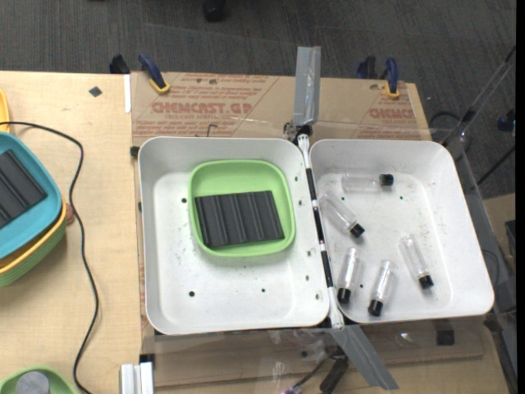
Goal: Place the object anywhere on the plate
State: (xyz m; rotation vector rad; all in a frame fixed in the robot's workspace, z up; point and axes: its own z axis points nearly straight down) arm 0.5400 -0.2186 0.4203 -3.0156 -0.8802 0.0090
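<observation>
A square green plate (240, 182) sits in the left white bin (164, 245), toward its back. A dark grey ribbed pad (240, 218) lies on the plate's middle. In the right white bin (459, 220) lie several clear plastic tubes with black caps: one near the back (365, 182), one by the left wall (341, 216), one at the right (415, 260), and two near the front (348, 272) (381, 286).
Brown cardboard (246, 101) lies under and behind the bins, held by blue clamps (152, 72) (390, 79). A grey taped post (306, 89) stands behind the seam between the bins. Stacked teal and yellow plates (25, 212) and a black cable (82, 245) lie on the wooden bench at left.
</observation>
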